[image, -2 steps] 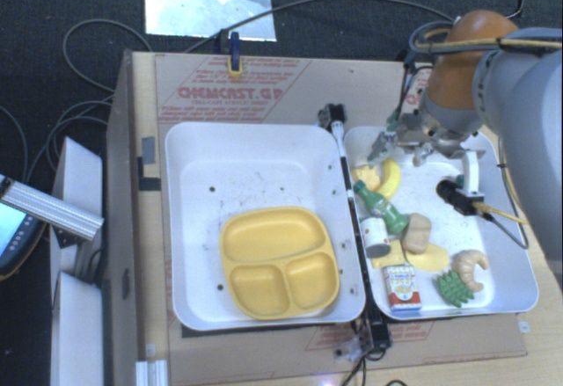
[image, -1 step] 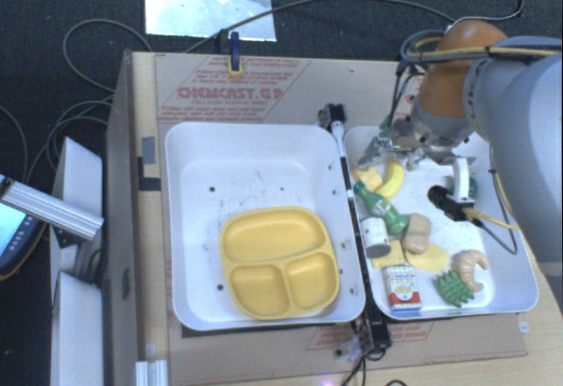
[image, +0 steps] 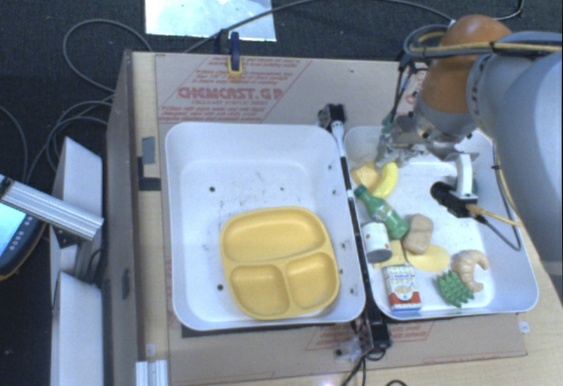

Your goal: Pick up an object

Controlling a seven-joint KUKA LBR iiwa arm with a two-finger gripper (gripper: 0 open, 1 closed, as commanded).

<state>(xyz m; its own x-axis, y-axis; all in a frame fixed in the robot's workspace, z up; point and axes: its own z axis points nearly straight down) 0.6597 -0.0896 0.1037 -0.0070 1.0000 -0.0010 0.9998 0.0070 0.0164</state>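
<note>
1. The gripper [image: 391, 145] hangs over the far left corner of the right bin [image: 508, 257], low at the bin's back wall. From this slanted view I cannot tell whether it is spread or pressed together, and nothing can be seen pinched in it.
2. The thing nearest to it is a yellow banana [image: 378, 177], which lies on the bin floor just in front of the gripper and close to the wall shared with the left bin [image: 220, 160]. Judging by its position, this is the likely target, though any piece would serve the task.
3. The other candidates all rest on the floor of the right bin:
   - a green bottle [image: 387, 217] on its side, just nearer the camera than the banana;
   - a small can [image: 376, 242] beside the bottle;
   - a brown lump [image: 420, 233], touching a flat yellow piece [image: 431, 259];
   - a croissant [image: 471, 265] and a green spiky piece [image: 452, 288] near the front right;
   - a red and white box [image: 401, 285] at the front wall.
4. The left bin holds a yellow divided tray [image: 277, 261], well apart from the gripper.
5. Both bins sit side by side on the counter [image: 230, 94].
6. Progress, as I judge it: the approach is made, but no pick is done. Every piece lies in a bin, none is lifted. Closing on a piece and raising it clear are left.
</note>
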